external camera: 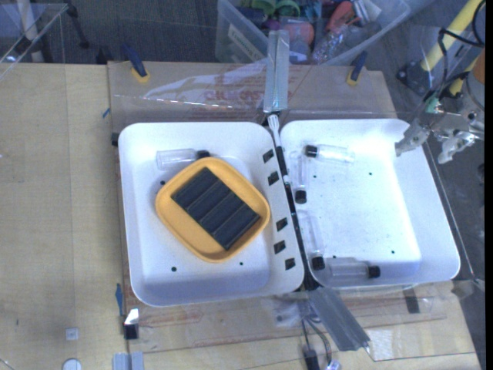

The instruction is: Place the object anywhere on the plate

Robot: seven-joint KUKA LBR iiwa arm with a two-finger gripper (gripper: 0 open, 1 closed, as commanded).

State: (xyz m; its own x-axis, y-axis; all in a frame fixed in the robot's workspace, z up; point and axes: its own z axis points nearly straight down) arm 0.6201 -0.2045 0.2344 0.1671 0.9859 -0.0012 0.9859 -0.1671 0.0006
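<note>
On the yellow plate in the left bin lies a dark ribbed rectangular object. Beyond the right bin's far right corner, the gripper hovers; its opening cannot be told.

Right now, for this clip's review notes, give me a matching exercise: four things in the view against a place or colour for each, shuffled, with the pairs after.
Things:
1. plate
2. dark ridged object
3. gripper
4. clear tube with black cap

Descriptions:
A. lying on top of the plate
B. yellow, in the left bin
C. over the far right rim of the right bin
D. near the far edge inside the right bin

Pairs: 1-B, 2-A, 3-C, 4-D
</note>
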